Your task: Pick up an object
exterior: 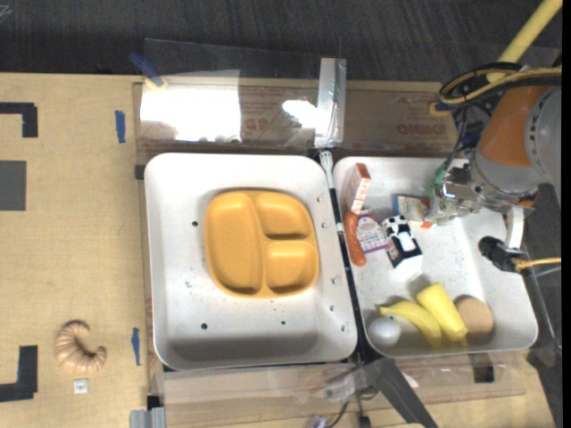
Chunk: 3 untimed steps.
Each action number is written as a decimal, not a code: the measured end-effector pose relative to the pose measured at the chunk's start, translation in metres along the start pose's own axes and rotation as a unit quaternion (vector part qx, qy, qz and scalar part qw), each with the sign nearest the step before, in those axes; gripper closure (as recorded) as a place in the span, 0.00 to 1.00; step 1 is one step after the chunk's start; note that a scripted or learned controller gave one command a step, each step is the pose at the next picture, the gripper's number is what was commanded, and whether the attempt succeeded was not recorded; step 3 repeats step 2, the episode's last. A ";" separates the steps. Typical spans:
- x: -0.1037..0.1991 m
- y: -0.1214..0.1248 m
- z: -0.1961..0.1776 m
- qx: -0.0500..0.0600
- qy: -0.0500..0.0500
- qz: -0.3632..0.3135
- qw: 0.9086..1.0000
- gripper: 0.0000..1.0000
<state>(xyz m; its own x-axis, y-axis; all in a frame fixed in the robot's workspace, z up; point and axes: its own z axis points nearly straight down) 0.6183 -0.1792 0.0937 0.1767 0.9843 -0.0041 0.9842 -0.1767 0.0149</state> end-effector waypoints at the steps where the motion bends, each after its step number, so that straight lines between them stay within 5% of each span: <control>1: 0.033 -0.021 -0.001 -0.003 0.001 0.031 1.000 1.00; 2: -0.016 -0.027 0.005 0.004 0.002 -0.212 0.977 1.00; 3: -0.016 -0.027 0.005 0.004 0.002 -0.212 0.977 1.00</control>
